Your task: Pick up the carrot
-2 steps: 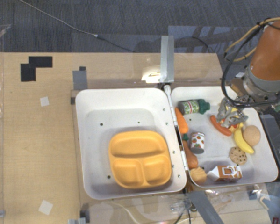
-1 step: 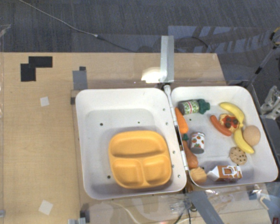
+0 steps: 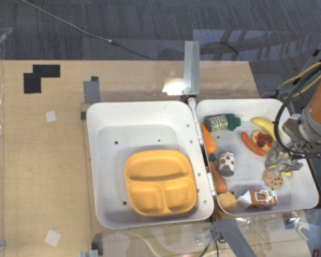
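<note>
While the carrot (image 3: 208,140) lies lengthwise against the left wall of the right bin (image 3: 312,195) — just below a green bottle (image 3: 222,122) and above a small can (image 3: 226,163) — the gripper (image 3: 281,163) hangs well apart from it, over the bin's right side, near a cookie (image 3: 272,179) (how its jaws stand cannot be told); a hot dog (image 3: 256,142), a banana (image 3: 263,125) and a small carton (image 3: 259,199) lie around it. The left bin (image 3: 97,155) bears a yellow divided tray (image 3: 160,181).

Smooth white plastic bins (image 3: 143,112), a matt yellow plastic tray (image 3: 160,181), pale wood-look bench (image 3: 39,174)
</note>
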